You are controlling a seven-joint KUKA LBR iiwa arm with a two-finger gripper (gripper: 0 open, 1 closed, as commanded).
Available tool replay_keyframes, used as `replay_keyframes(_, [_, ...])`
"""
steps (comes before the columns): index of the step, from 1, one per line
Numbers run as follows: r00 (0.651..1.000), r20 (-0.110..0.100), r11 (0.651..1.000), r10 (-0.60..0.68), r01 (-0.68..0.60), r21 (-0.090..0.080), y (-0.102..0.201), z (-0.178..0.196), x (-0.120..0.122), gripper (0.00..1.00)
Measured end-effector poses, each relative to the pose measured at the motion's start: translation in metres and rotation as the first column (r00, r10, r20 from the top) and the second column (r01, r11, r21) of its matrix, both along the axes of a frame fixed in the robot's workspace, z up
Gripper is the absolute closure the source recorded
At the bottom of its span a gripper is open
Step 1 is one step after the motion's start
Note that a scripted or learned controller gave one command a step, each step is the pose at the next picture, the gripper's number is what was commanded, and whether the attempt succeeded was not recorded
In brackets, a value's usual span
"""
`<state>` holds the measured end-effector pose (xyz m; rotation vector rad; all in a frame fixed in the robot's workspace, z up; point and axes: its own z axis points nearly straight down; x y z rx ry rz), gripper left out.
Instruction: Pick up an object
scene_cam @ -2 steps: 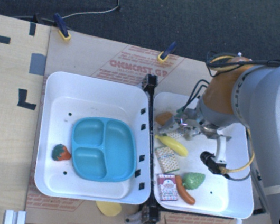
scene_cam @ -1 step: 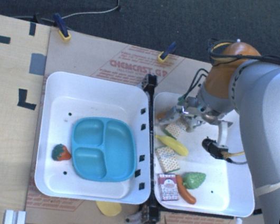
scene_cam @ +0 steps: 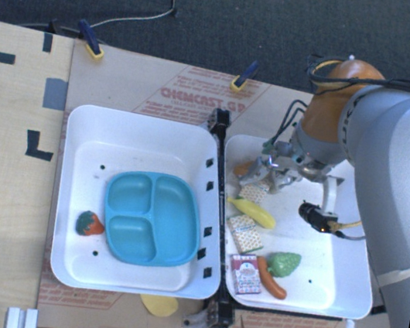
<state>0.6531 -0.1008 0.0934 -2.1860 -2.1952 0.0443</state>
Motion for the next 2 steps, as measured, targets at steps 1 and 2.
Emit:
replay_keyframes(1, [0.999,0.051,1.000,-0.001,0.002,-0.010,0.034,0.092,-0.048,1.00])
replay_keyframes(2, [0.999,0.050,1.000,-0.002,0.002,-0.009,0.089,0.091,-0.080,1.00])
